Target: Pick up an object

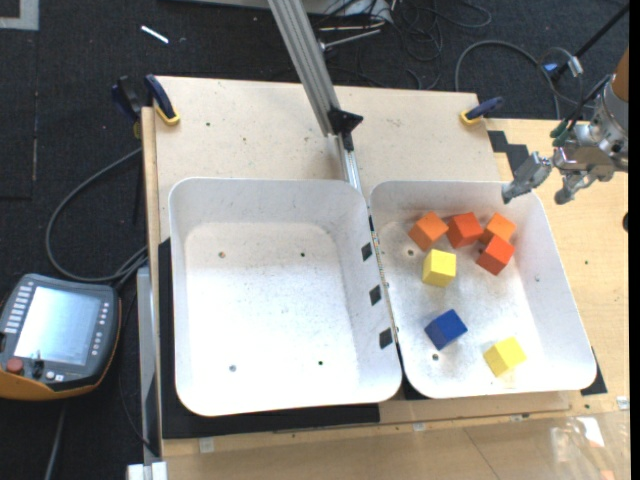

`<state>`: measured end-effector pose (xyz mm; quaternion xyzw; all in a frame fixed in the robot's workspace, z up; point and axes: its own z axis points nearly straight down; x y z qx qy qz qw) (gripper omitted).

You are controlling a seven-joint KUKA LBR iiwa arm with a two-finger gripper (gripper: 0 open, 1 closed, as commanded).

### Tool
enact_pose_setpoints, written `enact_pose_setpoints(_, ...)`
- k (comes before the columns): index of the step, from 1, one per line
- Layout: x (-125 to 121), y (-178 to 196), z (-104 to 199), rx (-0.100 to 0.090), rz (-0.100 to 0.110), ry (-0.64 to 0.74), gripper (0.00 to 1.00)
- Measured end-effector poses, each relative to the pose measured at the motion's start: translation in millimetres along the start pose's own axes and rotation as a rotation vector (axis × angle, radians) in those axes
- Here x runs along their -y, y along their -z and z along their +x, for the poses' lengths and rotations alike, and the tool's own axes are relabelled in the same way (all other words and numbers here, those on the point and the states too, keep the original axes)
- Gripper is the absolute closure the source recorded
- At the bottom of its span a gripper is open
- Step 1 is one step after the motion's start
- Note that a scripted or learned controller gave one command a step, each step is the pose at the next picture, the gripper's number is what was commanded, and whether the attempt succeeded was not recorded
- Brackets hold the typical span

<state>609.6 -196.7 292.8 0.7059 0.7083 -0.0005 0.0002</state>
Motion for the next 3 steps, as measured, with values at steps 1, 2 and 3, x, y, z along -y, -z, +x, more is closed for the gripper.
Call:
enact_pose_setpoints(1, 66.5, -142.1, 19.9, -0.004, 0.009, -0.005, 0.00)
enact_pose_setpoints(2, 86.2, -199.6, 79.1, -0.002, 0.001, 0.002, 0.00)
enact_pose_setpoints(3, 77.5, -92.5, 101.2, 0.000, -0.010, 0.002, 0.00)
